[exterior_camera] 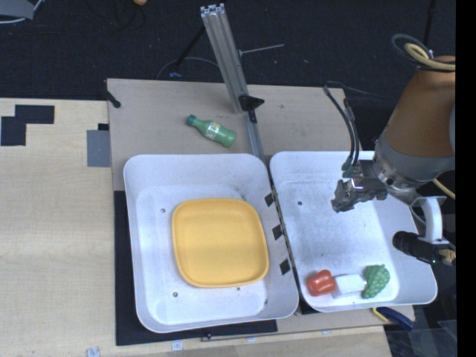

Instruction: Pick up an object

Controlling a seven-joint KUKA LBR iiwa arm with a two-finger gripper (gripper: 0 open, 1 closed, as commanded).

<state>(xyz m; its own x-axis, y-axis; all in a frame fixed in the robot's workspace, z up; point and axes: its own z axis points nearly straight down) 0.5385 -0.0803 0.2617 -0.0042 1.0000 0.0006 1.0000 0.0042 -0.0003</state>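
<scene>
In the right bin (312, 229), near its front edge, a red pepper-like toy (320, 282) lies beside a white block (347, 284) and a green broccoli-like toy (376, 280). My gripper (346, 197) hangs over the upper middle of that bin, well behind these three objects. I see nothing between its fingers. The orange-banded arm comes in from the right above it. The left bin (145, 199) holds a yellow square plate (220, 242).
A green bottle (212, 130) lies on the bench behind the left bin. A slanted metal rail (227, 47) rises from the back between the bins. Black clips (277, 231) sit along the shared bin edge. Cables hang by the arm.
</scene>
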